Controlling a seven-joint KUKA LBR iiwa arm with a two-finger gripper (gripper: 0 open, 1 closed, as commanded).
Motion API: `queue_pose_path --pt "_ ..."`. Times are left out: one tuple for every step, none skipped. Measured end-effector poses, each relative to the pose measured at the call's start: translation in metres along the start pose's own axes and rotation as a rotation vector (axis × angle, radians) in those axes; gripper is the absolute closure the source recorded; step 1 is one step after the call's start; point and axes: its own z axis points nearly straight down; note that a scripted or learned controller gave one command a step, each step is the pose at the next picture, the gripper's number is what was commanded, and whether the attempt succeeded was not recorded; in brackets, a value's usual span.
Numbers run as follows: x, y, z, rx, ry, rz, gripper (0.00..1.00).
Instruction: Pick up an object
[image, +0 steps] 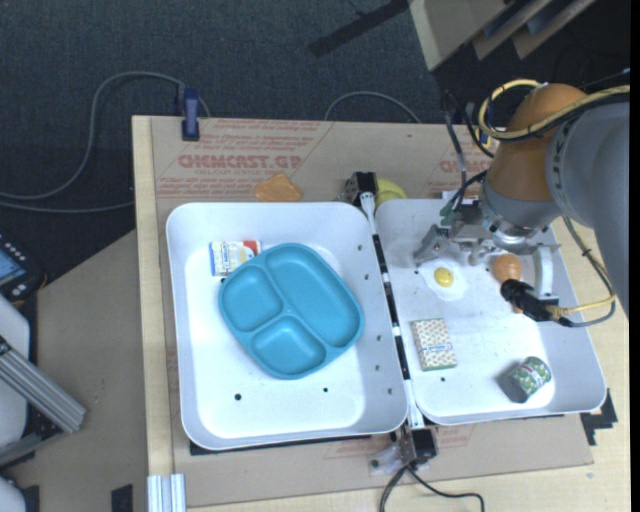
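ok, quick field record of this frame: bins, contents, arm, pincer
left bin: blue divided plate; small carton at its upper left edge
right bin: fried-egg toy, patterned box, round green can, orange item
arm: over right bin's upper part
pincer: low, just above the fried-egg toy; nothing seen held
bench behind bins: orange piece, yellow object

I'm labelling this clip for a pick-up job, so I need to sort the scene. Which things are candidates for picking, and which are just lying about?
Candidates, right bin, beside the pincer:
fried egg toy
patterned box
green can
orange piece

Lying about:
blue divided tray, left bin
small carton, left bin
orange scrap on bench
blue clip
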Motion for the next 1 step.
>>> queue_pose_path --pt "0.0099 -0.0114 0.0117 0.005 0.001 -0.001 0.0"
